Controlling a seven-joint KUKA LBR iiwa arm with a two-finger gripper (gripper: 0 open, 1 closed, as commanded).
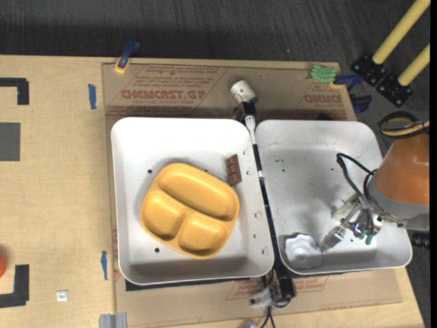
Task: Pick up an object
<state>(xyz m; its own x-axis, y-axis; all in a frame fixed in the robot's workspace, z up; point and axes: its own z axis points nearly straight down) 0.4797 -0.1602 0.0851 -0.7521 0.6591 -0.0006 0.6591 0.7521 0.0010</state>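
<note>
On cardboard-topped bench [61,183]: two white bins [130,203], dark carpet [205,12] behind

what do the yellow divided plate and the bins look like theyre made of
The yellow divided plate looks like moulded plastic: one even colour, rounded compartment walls, a soft satin sheen. The left bin and right bin look like thin formed white plastic or painted sheet metal, with rounded corners and scuffed, speckled floors; which one is unclear.

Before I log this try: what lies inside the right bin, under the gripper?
In the right bin, a pale, whitish object lies near the front-left corner, just left of the gripper. The arm covers the bin's right side, so anything there is hidden.
</note>
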